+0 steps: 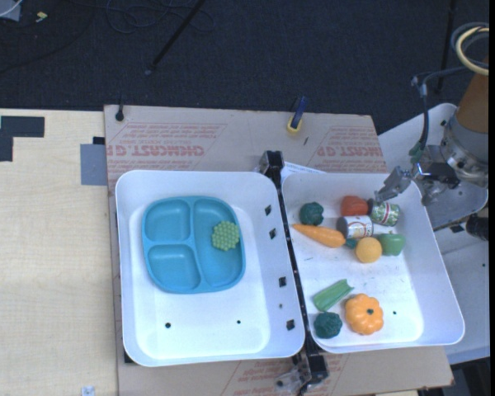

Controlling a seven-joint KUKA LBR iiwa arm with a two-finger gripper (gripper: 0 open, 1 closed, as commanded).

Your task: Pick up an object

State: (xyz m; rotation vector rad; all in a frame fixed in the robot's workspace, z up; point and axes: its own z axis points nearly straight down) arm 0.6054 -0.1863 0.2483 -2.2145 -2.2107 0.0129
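You have 1 worktop carrying 2 shallow white bins side by side, the left bin and the right bin. The grey arm reaches in from the right, and its pincer hangs over the right bin's upper right corner, just above the small can; you cannot tell from this angle whether it is apart or together, and nothing shows between its tips.

In the left bin you see 1 blue divided plate with 3 compartments, and 1 green bumpy ball lies in its right compartment.

The right bin holds 10 small things. Low down sit 1 orange pumpkin, 1 green pod and 1 dark green broccoli piece, close together. Higher up you find 1 carrot, 1 second broccoli piece, 1 red piece, 2 small cans, the upper and the lower, 1 yellow ball and 1 green pepper piece, all clustered near the pincer.
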